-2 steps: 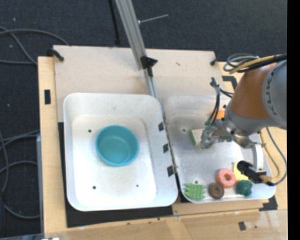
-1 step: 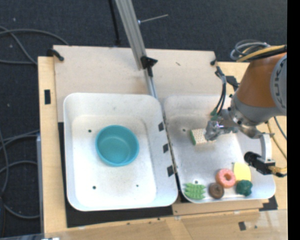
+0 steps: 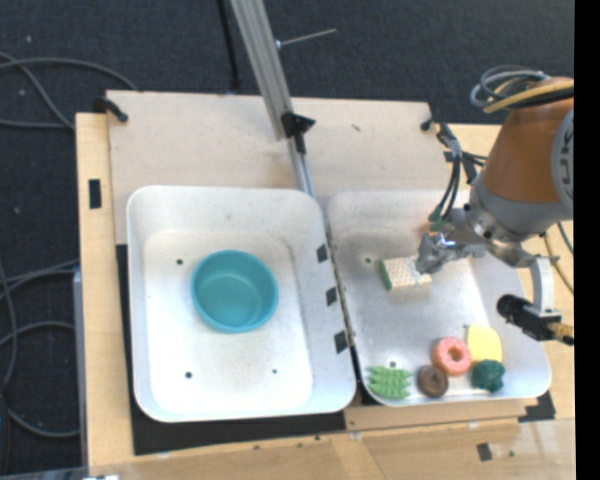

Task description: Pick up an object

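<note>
Hovering at three o'clock of the sponge block (image 3: 406, 274), jaws' spread unreadable; risked shoving it aside, off-centre.

Single fixed camera, mounted above the surface (image 3: 230, 133), looking down at a slant. Far enough back to take in both white bins, the surface's edges and dark floor with cables beyond. End effector (image 3: 432, 253) sits right of centre in frame; the left bin (image 3: 160, 218) lies well to its left, the right bin (image 3: 365, 218) under it. Arm (image 3: 525, 163) enters from frame right.
</note>
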`<action>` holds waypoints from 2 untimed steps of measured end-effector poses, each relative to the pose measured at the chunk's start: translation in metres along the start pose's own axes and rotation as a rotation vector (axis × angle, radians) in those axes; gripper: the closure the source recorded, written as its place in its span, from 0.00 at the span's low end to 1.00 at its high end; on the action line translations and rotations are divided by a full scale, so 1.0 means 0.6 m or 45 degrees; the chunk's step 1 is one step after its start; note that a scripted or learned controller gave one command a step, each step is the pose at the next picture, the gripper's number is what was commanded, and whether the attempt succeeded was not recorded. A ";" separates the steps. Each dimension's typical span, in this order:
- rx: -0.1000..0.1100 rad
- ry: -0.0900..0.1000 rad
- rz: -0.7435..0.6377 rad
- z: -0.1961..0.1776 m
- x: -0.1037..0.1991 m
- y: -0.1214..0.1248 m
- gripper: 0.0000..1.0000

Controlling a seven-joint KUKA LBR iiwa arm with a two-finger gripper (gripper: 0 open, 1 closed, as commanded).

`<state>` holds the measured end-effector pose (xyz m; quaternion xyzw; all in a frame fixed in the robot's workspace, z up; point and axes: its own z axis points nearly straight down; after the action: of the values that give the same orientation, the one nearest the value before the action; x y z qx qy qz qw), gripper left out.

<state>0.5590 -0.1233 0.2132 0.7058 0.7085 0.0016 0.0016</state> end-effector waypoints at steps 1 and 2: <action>0.003 0.003 -0.005 -0.028 0.086 -0.023 1.00; 0.006 0.001 -0.003 -0.022 0.158 -0.043 1.00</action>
<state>0.5327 -0.0287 0.2264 0.7049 0.7093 0.0005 -0.0003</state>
